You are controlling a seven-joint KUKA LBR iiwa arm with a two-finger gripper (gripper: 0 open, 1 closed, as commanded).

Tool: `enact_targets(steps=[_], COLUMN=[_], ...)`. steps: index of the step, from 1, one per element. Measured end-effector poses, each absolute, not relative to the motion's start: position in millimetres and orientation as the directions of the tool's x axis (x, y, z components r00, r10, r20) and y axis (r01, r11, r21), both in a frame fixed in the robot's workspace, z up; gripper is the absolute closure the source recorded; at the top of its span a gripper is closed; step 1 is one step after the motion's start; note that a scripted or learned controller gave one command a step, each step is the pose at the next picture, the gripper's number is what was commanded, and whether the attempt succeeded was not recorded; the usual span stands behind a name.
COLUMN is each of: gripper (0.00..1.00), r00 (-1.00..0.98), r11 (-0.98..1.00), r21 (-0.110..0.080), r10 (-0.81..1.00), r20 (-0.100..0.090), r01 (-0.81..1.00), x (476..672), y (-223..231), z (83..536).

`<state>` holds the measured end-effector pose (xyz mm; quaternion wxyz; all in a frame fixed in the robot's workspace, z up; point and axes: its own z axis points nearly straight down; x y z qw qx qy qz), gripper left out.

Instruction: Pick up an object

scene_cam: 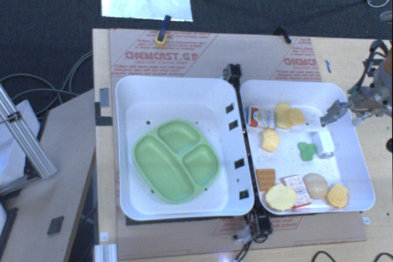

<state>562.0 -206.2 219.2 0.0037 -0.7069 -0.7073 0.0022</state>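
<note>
Left bin (132, 107): holds a green divided plate (177, 160) lying flat, a little toward 6 o'clock of the bin's centre. Nothing else noted in it.

Right bin (359, 159): holds the pickable items, all loose on the floor of the bin. At 11 o'clock, a red-and-white packet (258, 118) with two yellow rounds (288, 116) just beside it. Below these, a corn piece (269, 140). Near centre, a small green piece (305, 150) touching or nearly touching a white block (323, 144); I cannot tell which. Along 6 o'clock: a cracker (265, 178), a yellow disc (280, 197), a second packet (297, 188), a pale round (315, 184) and a waffle-like piece (336, 195), packed close together.

Step in hand: approach. The arm enters from 3 o'clock and the hand (335, 112) sits over the bin's 2 o'clock corner, near the rim. No item lies between its fingers, so nothing is picked yet. It touches no item that I can make out.

Hand state: the fingers are small and blurred against the white bin; I cannot tell how far apart they stand.

Next move, in my judgement: the hand must be brought over one item and lowered squarely onto it. The white block lies nearest, toward 7 o'clock of the hand. The green piece against it could foul the grip. The 6 o'clock cluster looks harder, being crowded.
</note>
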Motion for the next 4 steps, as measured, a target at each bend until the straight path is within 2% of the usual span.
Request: enact_targets(steps=[1, 2, 3, 4], gripper=[0.00, 0.00, 0.00, 0.00], r00=[-0.003, -0.002, -0.001, 0.000], r11=[0.003, 0.002, 0.001, 0.001], r21=[0.001, -0.004, 0.008, 0.020], r10=[1.000, 1.000, 1.000, 1.000], r20=[-0.001, 0.002, -0.007, -0.010], r01=[1.000, 1.000, 1.000, 1.000], x=[564.2, 564.3, 558.8, 564.1], y=[-206, -202, -203, -206], z=[224, 161, 109, 106])
